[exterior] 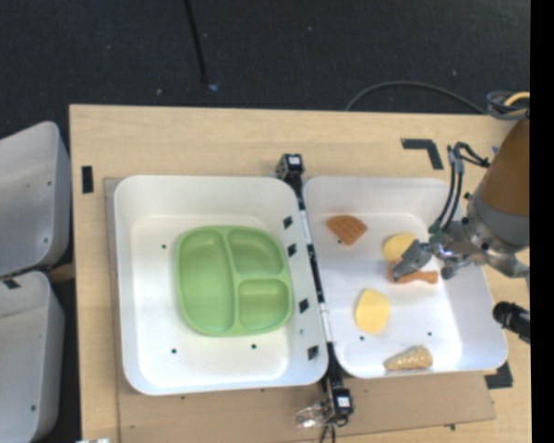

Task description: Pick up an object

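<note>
The right bin (462,335) holds several food pieces. A brown waffle-like piece (347,229) lies at its back left. A yellow lump (398,245) sits near the middle, with a small orange piece (421,278) just in front of it. A flat yellow piece (372,311) lies nearer the front, and a tan cone-shaped piece (408,359) rests by the front wall. My gripper (423,268) reaches in from the right and hangs low over the orange piece, right next to the yellow lump. I cannot see anything held in it.
The left bin (138,340) holds a green divided plate (233,280). Clips line the wall between the bins (309,275). A black cable (397,89) runs along the bench's back right.
</note>
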{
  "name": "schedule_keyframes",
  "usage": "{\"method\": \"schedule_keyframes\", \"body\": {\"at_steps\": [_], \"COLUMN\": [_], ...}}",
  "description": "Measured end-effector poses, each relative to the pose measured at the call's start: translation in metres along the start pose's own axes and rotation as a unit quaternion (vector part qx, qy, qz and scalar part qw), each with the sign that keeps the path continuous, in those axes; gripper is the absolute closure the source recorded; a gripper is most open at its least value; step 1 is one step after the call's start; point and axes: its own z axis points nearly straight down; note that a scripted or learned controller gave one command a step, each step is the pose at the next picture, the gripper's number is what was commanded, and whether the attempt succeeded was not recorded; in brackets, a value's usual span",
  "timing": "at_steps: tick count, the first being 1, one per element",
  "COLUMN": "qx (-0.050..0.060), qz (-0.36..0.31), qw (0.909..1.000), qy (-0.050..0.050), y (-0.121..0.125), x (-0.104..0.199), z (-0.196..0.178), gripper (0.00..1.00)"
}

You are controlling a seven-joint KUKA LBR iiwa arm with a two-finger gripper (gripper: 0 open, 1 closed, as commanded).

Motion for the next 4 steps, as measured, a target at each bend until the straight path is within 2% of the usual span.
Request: {"method": "schedule_keyframes", "body": {"at_steps": [1, 3, 4], "qx": [-0.006, -0.004, -0.008], "qz": [-0.002, 0.0, 0.003], "qw": [1.0, 1.0, 1.0], "qy": [-0.001, -0.001, -0.001], "y": [0.003, 0.003, 0.005], "x": [0.0, 0.006, 0.005], "z": [-0.006, 0.107, 0.093], "gripper": [0.0, 0.0, 1.0]}}
